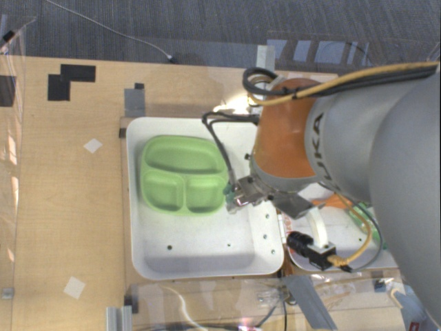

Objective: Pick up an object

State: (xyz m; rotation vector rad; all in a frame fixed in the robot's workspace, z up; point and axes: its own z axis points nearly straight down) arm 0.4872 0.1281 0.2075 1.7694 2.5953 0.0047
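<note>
A light green divided plate (182,174) lies in the upper half of the left white bin (200,250). My gripper (235,196) is low at the plate's right edge, near the bin's right wall, and looks to be touching or just beside the rim. The wrist and the orange band (289,140) hide most of the gripper from above. Nothing can be seen held.
The grey arm (379,136) covers most of the right bin (303,257). An orange item (335,202) and a white item (317,223) peek out beneath it. Black and yellow cables (324,254) hang by the wrist. The wooden bench (62,205) surrounds both bins.
</note>
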